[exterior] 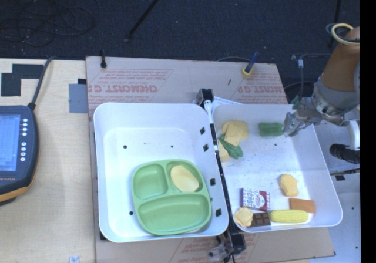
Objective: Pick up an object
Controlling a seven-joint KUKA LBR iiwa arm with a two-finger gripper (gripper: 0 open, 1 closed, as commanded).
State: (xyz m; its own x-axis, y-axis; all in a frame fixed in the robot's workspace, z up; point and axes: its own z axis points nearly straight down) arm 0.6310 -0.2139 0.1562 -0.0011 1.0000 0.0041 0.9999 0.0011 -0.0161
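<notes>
Corn (pixel 289 216), block (pixel 302 205) and carton (pixel 254 198) are crowded at the right bin's (pixel 322 156) near edge. Farther back, a green piece (pixel 271 129) lies isolated, likely targeted: the gripper (pixel 292 126) is poised just beside it; finger spread cannot be told.

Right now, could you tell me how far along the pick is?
Done: the arm has reached into the right bin. In hand: the pincer sits low beside the green block, with nothing visibly gripped. Left: closing on an object and lifting it.

arm (pixel 341 74) cut off at right edge, handheld screen (pixel 14 147) cropped at left
</notes>
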